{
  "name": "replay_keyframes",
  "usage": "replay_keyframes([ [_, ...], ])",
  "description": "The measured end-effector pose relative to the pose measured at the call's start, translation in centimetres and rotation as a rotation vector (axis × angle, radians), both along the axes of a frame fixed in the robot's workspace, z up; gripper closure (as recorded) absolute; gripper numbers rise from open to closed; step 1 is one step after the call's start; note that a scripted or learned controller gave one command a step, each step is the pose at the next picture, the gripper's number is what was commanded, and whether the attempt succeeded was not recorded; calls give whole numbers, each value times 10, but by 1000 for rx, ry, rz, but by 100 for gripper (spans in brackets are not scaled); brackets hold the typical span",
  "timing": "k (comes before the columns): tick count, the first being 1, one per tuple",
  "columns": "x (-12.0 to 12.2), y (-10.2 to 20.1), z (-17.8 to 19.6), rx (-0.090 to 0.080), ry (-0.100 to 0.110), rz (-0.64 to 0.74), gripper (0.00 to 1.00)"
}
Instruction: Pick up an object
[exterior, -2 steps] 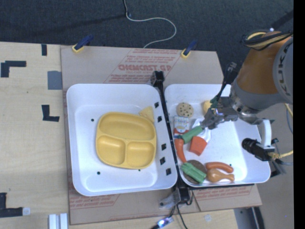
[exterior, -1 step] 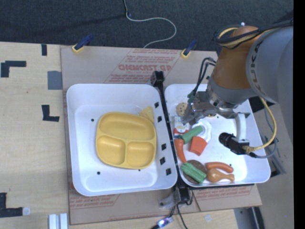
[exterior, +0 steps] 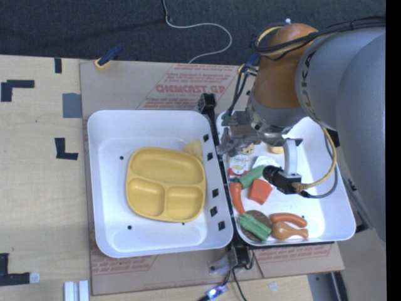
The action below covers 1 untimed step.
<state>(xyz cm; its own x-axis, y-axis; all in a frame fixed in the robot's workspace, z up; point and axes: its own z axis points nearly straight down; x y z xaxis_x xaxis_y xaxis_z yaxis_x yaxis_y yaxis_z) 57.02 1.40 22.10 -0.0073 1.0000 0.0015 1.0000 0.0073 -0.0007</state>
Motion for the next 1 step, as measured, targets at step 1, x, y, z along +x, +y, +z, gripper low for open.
replay_keyframes([
  [1, 15, 22, 4, -1, 0, -3, 100],
])
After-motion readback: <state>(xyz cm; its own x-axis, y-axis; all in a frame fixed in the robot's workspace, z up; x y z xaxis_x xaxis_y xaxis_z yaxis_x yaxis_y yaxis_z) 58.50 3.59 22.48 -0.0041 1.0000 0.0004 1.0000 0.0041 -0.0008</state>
